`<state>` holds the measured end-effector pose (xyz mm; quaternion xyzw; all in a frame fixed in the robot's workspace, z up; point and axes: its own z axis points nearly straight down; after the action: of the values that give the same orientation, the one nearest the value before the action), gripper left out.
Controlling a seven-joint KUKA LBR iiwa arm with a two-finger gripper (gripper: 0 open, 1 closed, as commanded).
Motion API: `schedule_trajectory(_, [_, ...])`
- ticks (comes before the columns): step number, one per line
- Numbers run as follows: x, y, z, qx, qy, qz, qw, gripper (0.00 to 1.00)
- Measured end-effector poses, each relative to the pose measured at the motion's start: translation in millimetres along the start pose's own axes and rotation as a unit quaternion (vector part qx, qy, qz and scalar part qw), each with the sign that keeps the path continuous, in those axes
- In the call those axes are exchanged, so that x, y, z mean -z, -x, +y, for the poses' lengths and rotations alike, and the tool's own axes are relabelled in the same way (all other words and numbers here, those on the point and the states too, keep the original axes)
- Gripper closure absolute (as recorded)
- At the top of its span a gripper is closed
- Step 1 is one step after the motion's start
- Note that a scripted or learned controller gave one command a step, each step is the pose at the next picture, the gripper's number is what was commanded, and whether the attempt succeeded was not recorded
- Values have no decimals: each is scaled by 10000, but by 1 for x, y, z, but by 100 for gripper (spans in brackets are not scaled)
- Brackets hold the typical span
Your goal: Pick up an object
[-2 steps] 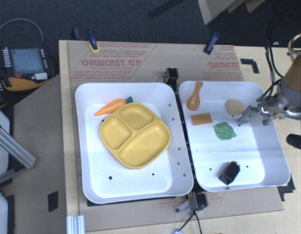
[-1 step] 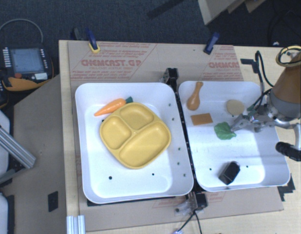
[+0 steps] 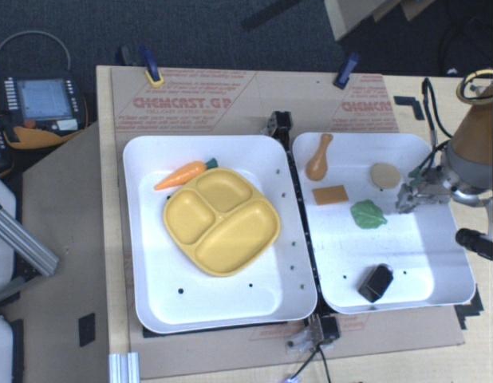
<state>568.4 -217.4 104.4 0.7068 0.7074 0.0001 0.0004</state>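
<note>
The right bin [image 3: 438, 294] holds a tan wooden spoon-shaped piece [image 3: 319, 159], an orange-brown flat rectangle [image 3: 330, 195], a round beige disc [image 3: 384, 175], a green leafy piece [image 3: 368, 214] and a black block [image 3: 377, 282]. My gripper [image 3: 412, 195] hangs low over the right side of this bin, just right of the green piece and below the beige disc. Nothing shows between its fingertips. The left bin [image 3: 151, 278] carries a yellow divided plate [image 3: 221, 221] and an orange carrot [image 3: 180, 175] beside the plate's upper left edge.
The arm's orange band and grey wrist [image 3: 475, 154] lean in over the right bin's right rim. A cardboard sheet [image 3: 246, 98] lies under both bins. A handheld controller [image 3: 41, 106] rests off the bench at far left.
</note>
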Motion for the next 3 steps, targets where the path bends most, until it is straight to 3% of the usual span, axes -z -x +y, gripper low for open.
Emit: schedule_trajectory(3, [166,-1,5,4,37,-19,10000,100])
